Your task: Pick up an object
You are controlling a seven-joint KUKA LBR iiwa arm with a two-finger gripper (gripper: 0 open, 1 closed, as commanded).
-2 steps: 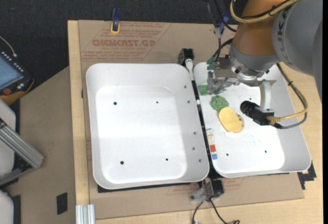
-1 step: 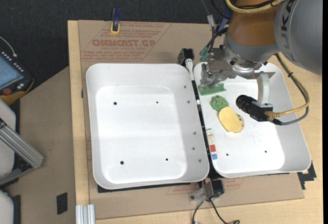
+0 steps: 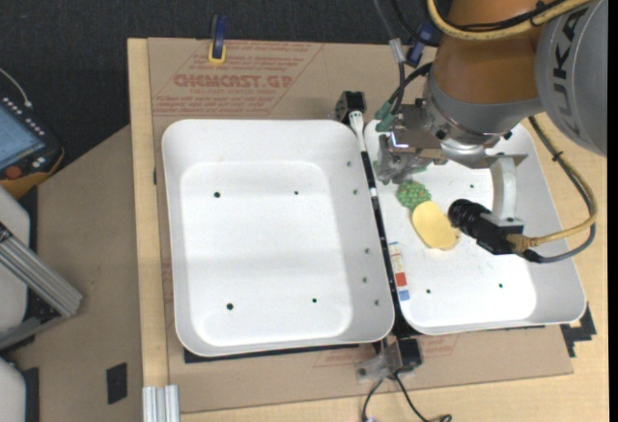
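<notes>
While the arm (image 3: 521,34) is reached in from the right, its gripper (image 3: 401,159) is seen low over the right bin (image 3: 502,299), just above a green object (image 3: 414,191). Whether the green object is pinched cannot be told. A yellow object (image 3: 435,227) is lying just beside it. The left bin (image 3: 266,237) is placed alongside.

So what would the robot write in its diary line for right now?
arm over right bin | gripper above green object | yellow object beside it

Left bin (image 3: 193,246): I see bare white floor with dark dots.
Cardboard sheet (image 3: 241,72): under both bins, red lettering.
Blue clip (image 3: 218,39): at cardboard's far edge.
</notes>
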